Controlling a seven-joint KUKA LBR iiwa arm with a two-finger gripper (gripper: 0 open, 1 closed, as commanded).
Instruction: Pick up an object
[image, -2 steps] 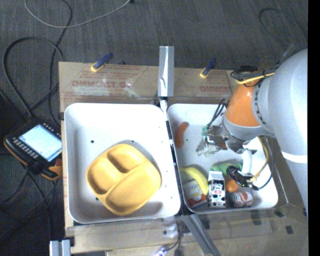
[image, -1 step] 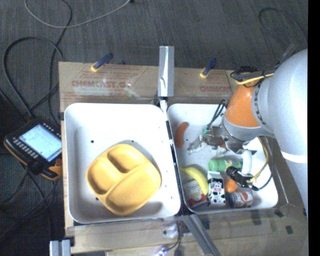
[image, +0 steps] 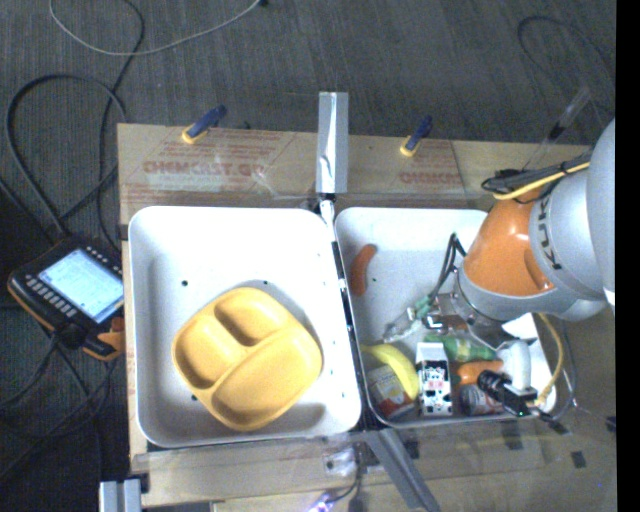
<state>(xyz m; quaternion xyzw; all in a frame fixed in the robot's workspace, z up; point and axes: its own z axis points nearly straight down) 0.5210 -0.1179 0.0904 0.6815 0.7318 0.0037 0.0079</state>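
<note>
My target heap — a yellow banana (image: 397, 366), small box (image: 432, 378) and orange piece (image: 468, 372) — lies along the right bin's (image: 400, 232) near wall. My hand (image: 432, 316) hangs just above it; I cannot tell its grip. A yellow divided plate (image: 248, 356) lies in the left bin (image: 160, 300).

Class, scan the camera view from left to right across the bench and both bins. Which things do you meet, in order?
Handheld screen unit → yellow divided plate → orange sausage-shaped piece → yellow banana → small white box → arm's orange band.
</note>
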